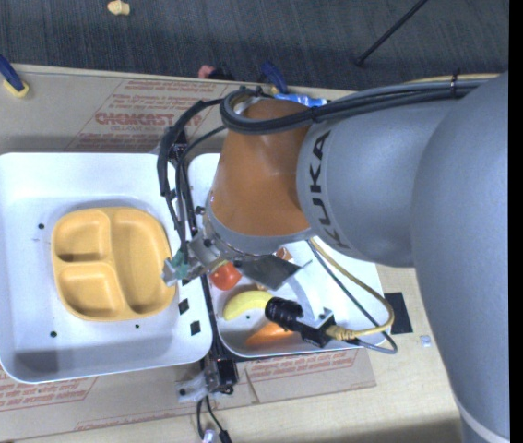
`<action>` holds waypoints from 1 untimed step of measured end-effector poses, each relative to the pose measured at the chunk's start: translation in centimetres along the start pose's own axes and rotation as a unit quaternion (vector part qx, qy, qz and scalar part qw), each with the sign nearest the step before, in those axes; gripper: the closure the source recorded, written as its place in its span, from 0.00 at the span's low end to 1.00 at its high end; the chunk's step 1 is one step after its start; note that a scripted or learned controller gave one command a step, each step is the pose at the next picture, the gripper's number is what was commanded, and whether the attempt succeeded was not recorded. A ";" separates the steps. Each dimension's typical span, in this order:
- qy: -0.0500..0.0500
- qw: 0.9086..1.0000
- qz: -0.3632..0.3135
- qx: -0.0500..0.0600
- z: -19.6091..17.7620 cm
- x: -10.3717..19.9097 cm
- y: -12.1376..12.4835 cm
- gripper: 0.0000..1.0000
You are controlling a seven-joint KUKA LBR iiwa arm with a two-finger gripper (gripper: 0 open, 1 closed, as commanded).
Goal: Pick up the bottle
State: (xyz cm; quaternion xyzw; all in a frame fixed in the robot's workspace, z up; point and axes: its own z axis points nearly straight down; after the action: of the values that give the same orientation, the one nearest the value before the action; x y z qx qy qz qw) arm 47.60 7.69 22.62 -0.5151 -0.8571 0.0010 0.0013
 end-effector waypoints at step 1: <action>0.000 1.000 -0.014 0.000 -3.6 2.9 1.5 1.00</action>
State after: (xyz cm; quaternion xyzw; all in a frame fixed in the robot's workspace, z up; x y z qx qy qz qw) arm 47.61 10.93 26.26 -0.5027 -0.8644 0.0009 0.0010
